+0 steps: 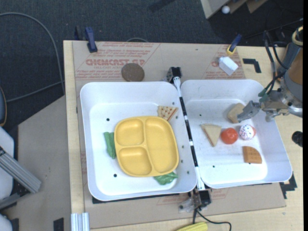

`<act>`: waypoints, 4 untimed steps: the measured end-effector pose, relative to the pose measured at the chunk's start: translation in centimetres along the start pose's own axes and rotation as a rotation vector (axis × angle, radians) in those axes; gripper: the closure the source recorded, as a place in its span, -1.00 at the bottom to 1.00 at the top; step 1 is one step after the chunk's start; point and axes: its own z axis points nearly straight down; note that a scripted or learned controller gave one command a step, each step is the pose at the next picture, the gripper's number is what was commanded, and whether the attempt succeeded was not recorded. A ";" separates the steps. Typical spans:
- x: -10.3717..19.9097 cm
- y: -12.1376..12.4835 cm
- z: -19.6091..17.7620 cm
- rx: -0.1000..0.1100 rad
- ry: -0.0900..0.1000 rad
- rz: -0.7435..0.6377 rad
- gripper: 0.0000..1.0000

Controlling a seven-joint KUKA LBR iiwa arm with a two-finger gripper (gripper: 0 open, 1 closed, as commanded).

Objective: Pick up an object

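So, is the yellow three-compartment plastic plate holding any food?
Empty: the yellow plate shows all three compartments bare; green pieces and cracker lie outside its rim.

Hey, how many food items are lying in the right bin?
5: tan piece by the gripper, wedge, red tomato, white ball, orange cracker nearest. The arm may hide more.

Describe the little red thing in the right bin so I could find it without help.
Look in the right bin, near its middle. The red ball lies between a pale wedge and a white speckled ball. It is the only plain red, round thing there.
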 end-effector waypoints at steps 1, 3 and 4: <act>3.8 -0.2 13.0 -0.008 -0.001 -0.001 -1.00; -4.1 4.4 7.6 -0.001 -0.002 0.001 1.00; -4.0 4.4 7.7 0.000 -0.001 0.000 -1.00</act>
